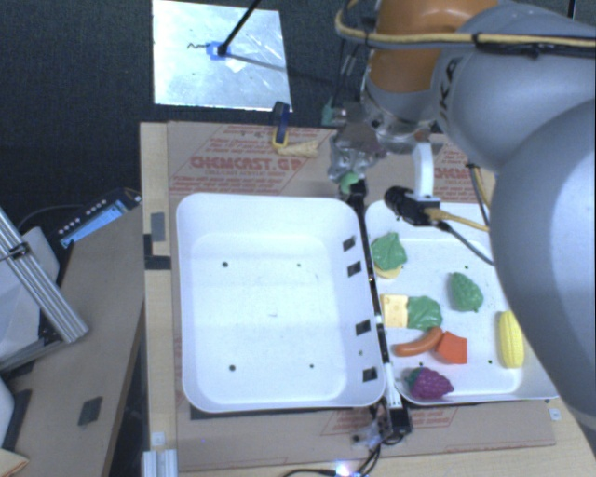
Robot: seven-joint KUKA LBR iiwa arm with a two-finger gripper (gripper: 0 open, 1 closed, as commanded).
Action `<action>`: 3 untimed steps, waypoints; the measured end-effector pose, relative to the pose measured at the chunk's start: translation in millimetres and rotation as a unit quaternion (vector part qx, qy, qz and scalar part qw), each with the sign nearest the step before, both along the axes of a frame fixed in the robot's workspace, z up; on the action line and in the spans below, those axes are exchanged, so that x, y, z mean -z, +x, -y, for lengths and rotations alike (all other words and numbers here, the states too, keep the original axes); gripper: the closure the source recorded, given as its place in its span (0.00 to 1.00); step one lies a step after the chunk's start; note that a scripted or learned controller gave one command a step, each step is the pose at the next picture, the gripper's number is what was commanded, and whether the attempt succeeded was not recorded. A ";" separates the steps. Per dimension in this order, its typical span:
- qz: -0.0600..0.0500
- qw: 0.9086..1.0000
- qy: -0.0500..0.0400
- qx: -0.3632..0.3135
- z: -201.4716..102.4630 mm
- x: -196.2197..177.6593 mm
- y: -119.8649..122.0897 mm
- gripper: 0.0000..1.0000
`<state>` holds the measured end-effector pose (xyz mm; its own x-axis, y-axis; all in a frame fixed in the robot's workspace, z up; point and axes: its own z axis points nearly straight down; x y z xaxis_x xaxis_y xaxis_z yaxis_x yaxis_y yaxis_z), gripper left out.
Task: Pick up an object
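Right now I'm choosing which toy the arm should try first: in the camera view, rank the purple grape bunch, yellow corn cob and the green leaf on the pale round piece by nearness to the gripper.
1. Green leaf on the pale round piece, far end of the right bin, nearest the gripper.
2. Yellow corn cob, right side.
3. Purple grape bunch, near corner, farthest.

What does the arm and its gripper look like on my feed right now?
The arm is bulky, rounded and smooth grey, with an orange band above the wrist. A yellowish cable loops around that band, and thin dark cables run along it. The gripper is a small metallic grey assembly with a bit of green at its tip.
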<state>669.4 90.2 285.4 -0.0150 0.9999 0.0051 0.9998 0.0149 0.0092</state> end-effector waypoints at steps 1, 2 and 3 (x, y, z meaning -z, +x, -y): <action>0.006 1.000 -0.001 0.004 -6.9 -162.8 -1.8 1.00; -0.001 1.000 -0.002 0.004 -6.1 -206.0 -0.9 1.00; -0.005 1.000 -0.003 0.010 63.3 -180.5 -1.1 1.00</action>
<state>668.4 26.9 465.9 0.0045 1.0000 -0.0016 1.0000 -0.0045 0.0002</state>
